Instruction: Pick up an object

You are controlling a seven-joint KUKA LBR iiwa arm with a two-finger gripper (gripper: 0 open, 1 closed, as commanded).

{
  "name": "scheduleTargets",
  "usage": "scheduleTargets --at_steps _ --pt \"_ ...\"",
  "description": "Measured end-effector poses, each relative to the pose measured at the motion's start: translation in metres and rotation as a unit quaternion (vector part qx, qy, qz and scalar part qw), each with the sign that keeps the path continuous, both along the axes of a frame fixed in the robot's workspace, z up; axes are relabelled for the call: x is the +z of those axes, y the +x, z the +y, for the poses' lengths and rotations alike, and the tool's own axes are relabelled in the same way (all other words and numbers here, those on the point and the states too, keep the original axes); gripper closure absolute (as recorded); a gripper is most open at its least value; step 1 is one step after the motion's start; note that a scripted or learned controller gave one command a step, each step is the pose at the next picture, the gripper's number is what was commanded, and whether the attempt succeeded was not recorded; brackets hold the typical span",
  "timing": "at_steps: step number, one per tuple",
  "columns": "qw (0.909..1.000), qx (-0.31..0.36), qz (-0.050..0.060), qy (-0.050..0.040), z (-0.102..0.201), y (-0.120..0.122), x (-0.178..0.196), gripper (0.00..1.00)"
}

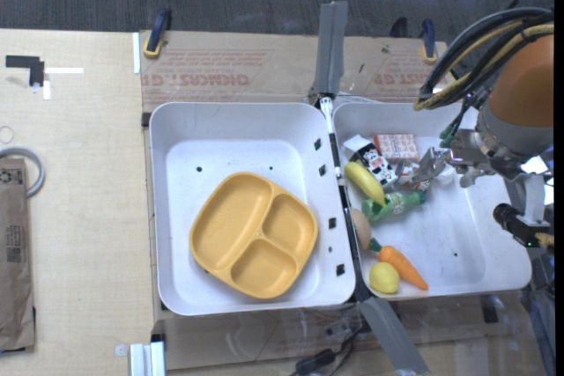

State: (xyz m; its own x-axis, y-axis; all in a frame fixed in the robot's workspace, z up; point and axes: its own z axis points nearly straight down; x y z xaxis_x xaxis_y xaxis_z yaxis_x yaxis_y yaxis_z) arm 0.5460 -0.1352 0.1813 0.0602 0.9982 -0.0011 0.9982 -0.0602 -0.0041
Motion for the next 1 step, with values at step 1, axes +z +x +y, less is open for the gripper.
scheduleTargets --at_steps 1 --pt "0.9997 0.026 -0.001 -0.0002 -0.0708 -0.0278 -0.0087 0.0"
